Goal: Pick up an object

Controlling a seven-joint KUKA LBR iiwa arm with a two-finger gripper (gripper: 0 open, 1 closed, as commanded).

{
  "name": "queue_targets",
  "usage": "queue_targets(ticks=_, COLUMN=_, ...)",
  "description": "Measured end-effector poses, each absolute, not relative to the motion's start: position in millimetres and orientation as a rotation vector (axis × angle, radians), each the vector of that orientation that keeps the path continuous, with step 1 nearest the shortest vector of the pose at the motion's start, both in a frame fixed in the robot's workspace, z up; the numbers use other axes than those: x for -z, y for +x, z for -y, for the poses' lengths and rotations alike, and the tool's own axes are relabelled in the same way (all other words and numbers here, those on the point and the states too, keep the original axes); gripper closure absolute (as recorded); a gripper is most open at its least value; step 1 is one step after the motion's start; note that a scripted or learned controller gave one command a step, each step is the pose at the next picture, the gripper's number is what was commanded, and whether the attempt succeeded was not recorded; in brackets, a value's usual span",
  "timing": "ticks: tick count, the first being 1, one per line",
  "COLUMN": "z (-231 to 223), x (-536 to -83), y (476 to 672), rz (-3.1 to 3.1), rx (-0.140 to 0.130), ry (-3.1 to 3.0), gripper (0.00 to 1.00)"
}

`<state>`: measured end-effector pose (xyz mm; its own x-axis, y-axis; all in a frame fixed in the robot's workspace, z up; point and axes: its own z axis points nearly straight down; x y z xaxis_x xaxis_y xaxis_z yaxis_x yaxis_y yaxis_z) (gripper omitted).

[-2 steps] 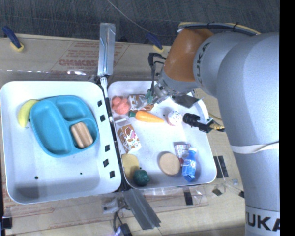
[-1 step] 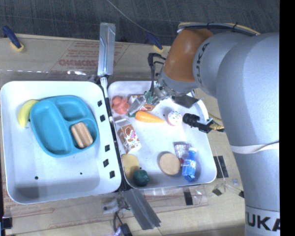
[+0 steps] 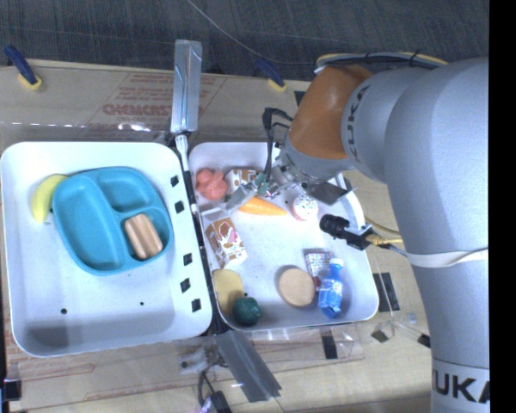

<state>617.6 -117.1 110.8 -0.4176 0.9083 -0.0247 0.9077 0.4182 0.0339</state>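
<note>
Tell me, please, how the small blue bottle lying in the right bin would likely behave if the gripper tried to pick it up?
The blue bottle lies on its side, so a nudge would probably roll it. It looks like smooth plastic, likely light and somewhat slippery. It touches a silver packet, which might shift along with it.

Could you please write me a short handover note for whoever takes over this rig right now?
Gripper: low in the right bin, at its upper middle beside the orange carrot; finger state can't be read, nothing visibly held.
Right bin also holds a pink ball, snack packet, tan disc, blue bottle and dark green ball.
Left bin: blue tray carrying a bread roll, banana beside it.
Done: nothing lifted. Left: grasp and raise one object.
</note>
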Motion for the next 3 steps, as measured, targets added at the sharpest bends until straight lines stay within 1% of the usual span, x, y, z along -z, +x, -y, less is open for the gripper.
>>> queue_targets(ticks=1, z=137.4, x=-108.6, y=645.8, rz=-2.473, rx=-0.024, ry=1.899, gripper=0.00)
queue_targets(ticks=2, z=142.7, x=-108.2, y=649.0, rz=-2.519, rx=-0.019, ry=1.842, gripper=0.00)
queue_targets(ticks=3, z=126.0, x=-110.3, y=640.4, rz=-2.341, rx=-0.027, ry=2.042, gripper=0.00)
